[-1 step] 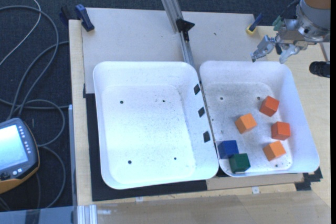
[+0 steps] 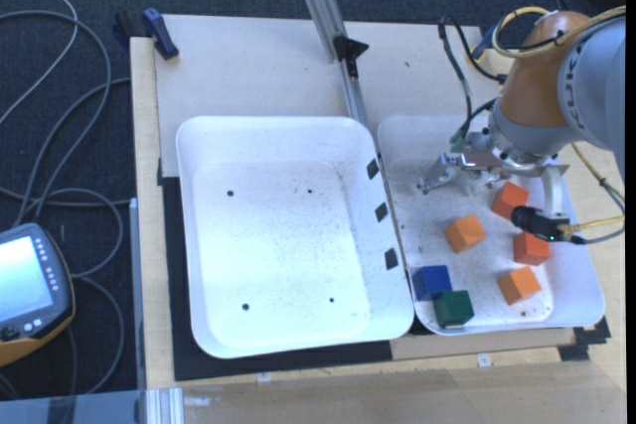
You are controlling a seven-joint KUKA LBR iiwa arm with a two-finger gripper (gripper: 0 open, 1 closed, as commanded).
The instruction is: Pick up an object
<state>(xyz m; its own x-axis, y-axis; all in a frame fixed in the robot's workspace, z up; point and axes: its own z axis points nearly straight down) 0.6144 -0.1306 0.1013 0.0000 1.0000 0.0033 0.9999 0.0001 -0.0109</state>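
Left bin (image 2: pixel 268 333) far off my left. Blue block (image 2: pixel 431 281), green block (image 2: pixel 453 308) below-left of my gripper (image 2: pixel 497 176). Orange blocks (image 2: pixel 464 233) just below it, right bin (image 2: pixel 581 308). Grip state: cannot tell.

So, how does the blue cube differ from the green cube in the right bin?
The blue cube is blue and sits higher in the camera view, while the dark green cube lies below it, closer to the rim of the right white bin. The blue cube is nearer the left white bin. They look similar in size and lie side by side, away from the arm.
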